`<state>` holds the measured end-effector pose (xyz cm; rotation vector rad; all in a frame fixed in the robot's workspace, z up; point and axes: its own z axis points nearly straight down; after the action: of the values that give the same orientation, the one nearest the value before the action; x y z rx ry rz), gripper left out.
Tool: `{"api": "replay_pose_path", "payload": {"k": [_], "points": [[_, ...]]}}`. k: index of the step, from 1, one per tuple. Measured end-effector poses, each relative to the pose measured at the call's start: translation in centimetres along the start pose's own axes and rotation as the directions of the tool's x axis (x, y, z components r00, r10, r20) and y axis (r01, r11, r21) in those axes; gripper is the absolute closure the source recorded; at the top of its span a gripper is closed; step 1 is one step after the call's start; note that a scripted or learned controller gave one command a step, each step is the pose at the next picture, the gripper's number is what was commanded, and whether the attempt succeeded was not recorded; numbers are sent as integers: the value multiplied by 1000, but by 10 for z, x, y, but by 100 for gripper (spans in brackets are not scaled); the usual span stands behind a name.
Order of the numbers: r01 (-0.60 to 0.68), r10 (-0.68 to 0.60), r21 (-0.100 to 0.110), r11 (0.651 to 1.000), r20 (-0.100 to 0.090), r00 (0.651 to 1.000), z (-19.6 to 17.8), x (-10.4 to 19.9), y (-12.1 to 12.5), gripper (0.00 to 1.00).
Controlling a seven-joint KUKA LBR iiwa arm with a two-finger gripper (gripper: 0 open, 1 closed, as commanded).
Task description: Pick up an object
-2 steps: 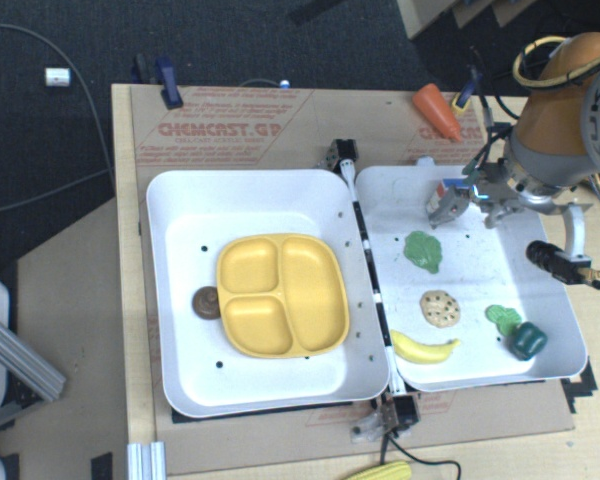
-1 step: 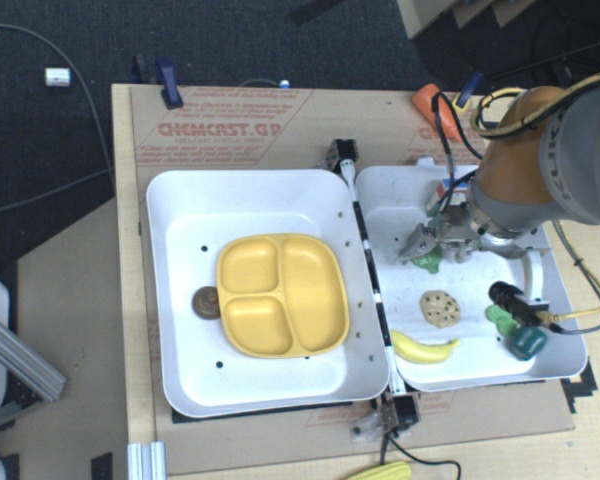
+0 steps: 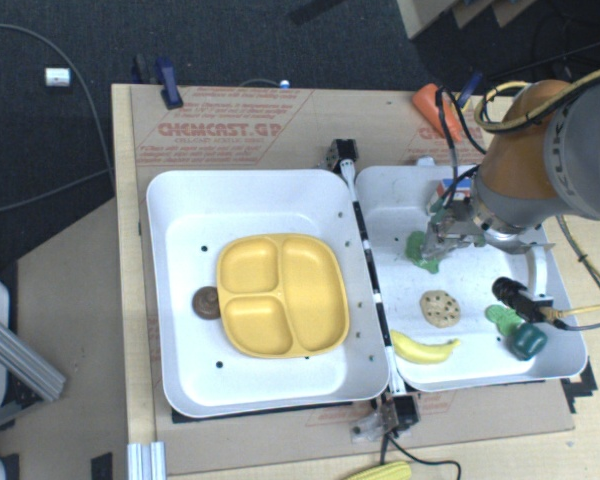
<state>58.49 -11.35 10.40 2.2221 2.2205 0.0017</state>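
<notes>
- Reaching in from the right: grey arm (image 3: 540, 158), orange band above the wrist, bent down over the far half of the right bin (image 3: 400, 193).
- Wrist turned downward and toward the bins' shared wall, tool (image 3: 442, 236) low over the bin floor.
- Right at the tool's tip, on the side nearer the dividing wall: a small green object (image 3: 420, 250), touching or almost touching the tool.
- Cannot tell whether the tool is clenched or released, nor whether the green object is gripped or merely lying below it.
- Elsewhere in the right bin: a speckled cookie (image 3: 440, 309) near the middle, a banana (image 3: 424, 348) against the near wall, and a teal-green toy (image 3: 520, 336) in the near right corner, all well apart from the tool.
- In the left bin (image 3: 180, 228): a yellow divided plate (image 3: 280, 293) lying flat in the centre, with a brown disc (image 3: 206, 302) touching its left edge.
- Both bins side by side on the board-covered table (image 3: 230, 128).
</notes>
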Motion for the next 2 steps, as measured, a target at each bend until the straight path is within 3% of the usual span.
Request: {"api": "replay_pose_path", "payload": {"k": [1,2], "points": [[0,0,0,1000,0,1000,0,0,0,0],[2,-2,0,1000,1,1000,19,-14,34,0]]}}
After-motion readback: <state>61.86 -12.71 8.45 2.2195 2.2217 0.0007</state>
